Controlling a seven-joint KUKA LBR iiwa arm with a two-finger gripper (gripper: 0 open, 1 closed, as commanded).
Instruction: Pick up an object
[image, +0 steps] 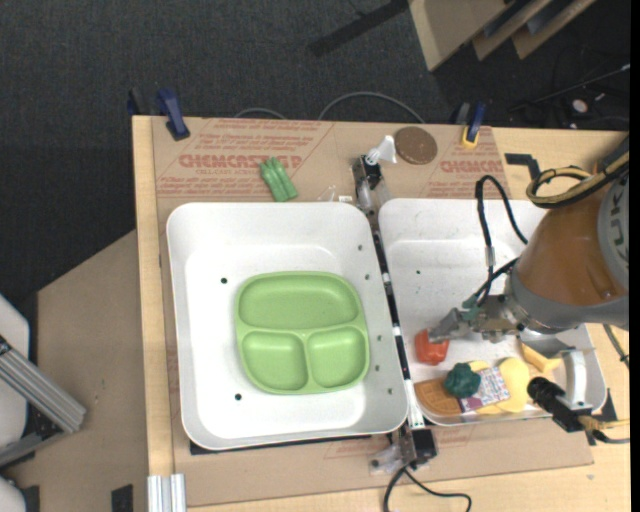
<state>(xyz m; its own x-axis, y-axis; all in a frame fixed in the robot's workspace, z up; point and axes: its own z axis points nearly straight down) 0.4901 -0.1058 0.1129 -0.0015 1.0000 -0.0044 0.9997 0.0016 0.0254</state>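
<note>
In right bin (440, 240): gripper (447, 328) low, just above red object (432, 348) | grip state: cannot tell | left bin (200, 300): green divided tray (300, 332)

A green divided plate (300, 332) with three compartments lies in the middle of the left bin (200, 250). Behind that bin, on the printed cardboard sheet (230, 150), a small green clip (278, 180) rests. Farther right along the same back edge sits a brown round disc (415, 146), with blue clamps (172, 112) at the cardboard's corners.
</note>
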